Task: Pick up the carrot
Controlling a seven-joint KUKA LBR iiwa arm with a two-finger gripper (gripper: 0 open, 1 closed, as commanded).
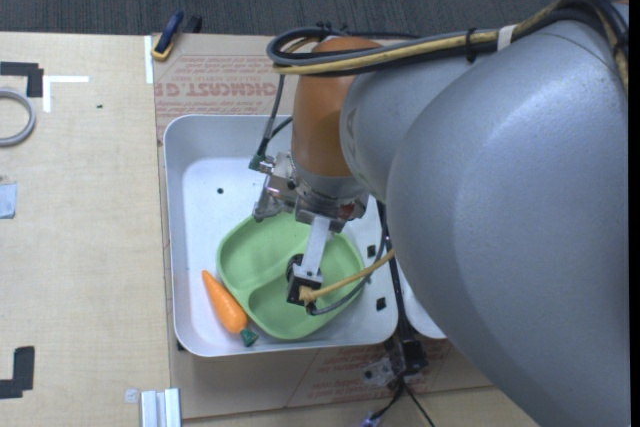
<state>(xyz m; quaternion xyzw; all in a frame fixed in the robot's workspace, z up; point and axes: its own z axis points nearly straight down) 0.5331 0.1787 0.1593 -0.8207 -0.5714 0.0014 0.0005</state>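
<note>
Hanging over green dish [250,260], end effector [285,207] — carrot [223,302] nr dish, not held

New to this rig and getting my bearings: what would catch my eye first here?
The bulky grey robot arm with an orange band dominates the view's right side, reaching down into the shallow white bin. Beneath its wrist lies a light green plastic dish, and a small orange carrot with a green tip lies beside the dish's left edge, near the bin's lower-left corner.
</note>
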